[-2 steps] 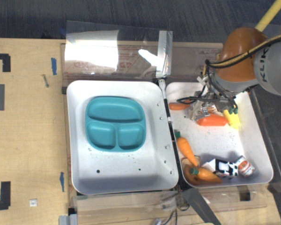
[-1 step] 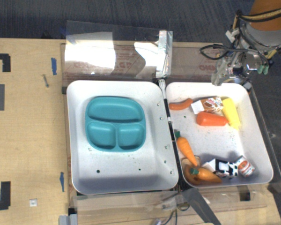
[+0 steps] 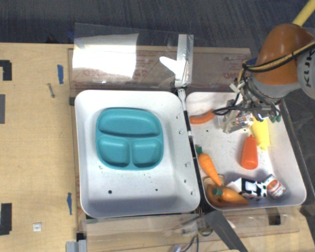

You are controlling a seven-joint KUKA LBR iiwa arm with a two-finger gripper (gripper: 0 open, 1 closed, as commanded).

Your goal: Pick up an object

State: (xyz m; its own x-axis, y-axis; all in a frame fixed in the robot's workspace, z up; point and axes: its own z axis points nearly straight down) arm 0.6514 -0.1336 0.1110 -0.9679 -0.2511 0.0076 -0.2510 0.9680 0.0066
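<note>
Lying in the right bin, the pickable toys are scattered: a yellow corn-like piece near the far right side, an orange-red cone just below it and touching or nearly so, a flat orange strip near the far left corner, a carrot along the left wall, a second carrot at the near edge, and a black-and-white cow figure beside a small red-and-white can at the near right. Gripper sits low over the far part of this bin, just left of the yellow piece, tangled in cables; can't tell if it's apart or together, nothing clearly between it. Grey arm with orange band comes in from upper right. Left bin holds a teal divided plate, three compartments, lying flat in the middle. Both bins sit side by side on a wooden bench.
</note>
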